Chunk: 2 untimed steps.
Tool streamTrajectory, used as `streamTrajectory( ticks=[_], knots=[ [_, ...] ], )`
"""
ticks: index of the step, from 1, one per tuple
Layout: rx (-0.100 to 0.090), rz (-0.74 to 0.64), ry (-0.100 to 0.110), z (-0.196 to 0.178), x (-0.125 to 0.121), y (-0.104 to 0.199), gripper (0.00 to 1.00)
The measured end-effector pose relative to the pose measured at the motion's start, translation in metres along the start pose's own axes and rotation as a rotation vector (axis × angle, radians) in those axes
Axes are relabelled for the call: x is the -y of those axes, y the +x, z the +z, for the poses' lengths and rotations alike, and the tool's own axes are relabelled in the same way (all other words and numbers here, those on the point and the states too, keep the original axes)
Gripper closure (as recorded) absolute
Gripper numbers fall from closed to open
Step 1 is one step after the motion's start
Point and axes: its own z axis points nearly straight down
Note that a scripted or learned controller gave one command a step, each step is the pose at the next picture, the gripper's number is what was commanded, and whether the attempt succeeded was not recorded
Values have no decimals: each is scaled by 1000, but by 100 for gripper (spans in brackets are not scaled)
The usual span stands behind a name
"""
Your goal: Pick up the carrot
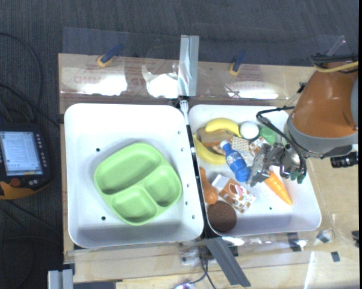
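My gripper (266,168) is lowered into the right bin (307,218), at roughly 3 o'clock from the centre of the camera view, with my orange wrist band (324,104) above it at 1 o'clock. I cannot tell from this angle whether it is spread or pressed together, since the dark hardware blurs against the clutter. The carrot (278,188) lies on the bin floor at 5 o'clock from my gripper, just beside it, its pointed end aimed toward 4 o'clock; nothing shows it pinched. At 9 o'clock from my gripper lies a blue bottle (235,160), tilted, and beyond it at 10 o'clock a banana (215,138) curves near the divider. A white ball-like item (249,129) sits at 11 o'clock. A small printed carton (236,194) lies at 7 o'clock, and a brown round object (221,215) rests near the bin's front edge at 7 o'clock, farther out. An orange piece (208,191) sits against the divider. The left bin (84,221) holds a green compartment plate (138,182). A handheld control pendant (18,155) lies on the floor at 9 o'clock of the view.
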Motion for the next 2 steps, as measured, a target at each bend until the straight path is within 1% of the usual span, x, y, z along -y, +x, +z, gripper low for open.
streamTrajectory(
  ticks=[1, 2],
  knots=[
    [-2, -433, -1, -30, -32, 22, 100],
    [-5, -782, -2, -13, 5, 8, 100]
  ],
)
